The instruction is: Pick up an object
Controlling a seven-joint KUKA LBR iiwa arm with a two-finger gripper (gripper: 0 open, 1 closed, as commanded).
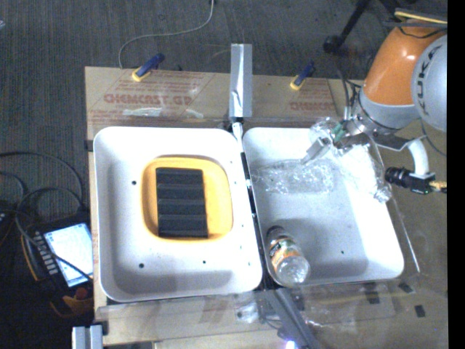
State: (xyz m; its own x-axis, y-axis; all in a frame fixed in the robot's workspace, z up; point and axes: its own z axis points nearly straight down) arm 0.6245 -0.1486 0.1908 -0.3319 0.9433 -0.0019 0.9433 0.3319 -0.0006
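Our gripper (336, 138), jaw state impossible to tell, hovers over crumpled clear plastic (298, 177) in the right bin (378, 260); we should descend squarely onto it.

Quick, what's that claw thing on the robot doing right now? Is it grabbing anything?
Gripper: over the far part of the right bin, by crinkled clear plastic; whether it is open, closed or holding anything cannot be told.
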